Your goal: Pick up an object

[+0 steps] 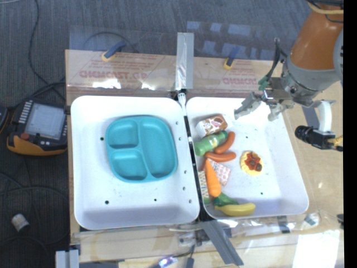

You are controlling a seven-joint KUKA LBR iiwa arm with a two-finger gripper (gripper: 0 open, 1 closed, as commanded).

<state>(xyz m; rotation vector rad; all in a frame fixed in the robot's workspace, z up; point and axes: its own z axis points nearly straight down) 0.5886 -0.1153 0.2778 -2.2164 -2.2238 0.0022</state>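
grey carpet surrounds tabletop. right bin (290,155) holds toy food along its left side: banana (236,208), carrot (211,184), sausage (220,156). gripper (258,107) hovers at far edge, jaws spread, empty. banana judged light, rigid, slick; grasp across its middle.

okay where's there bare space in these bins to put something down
Left bin: bare floor rings the teal divided plate, widest along the near edge. Right bin: its right half is bare beyond the pizza slice. Crowded along its left wall, from bottle to banana.
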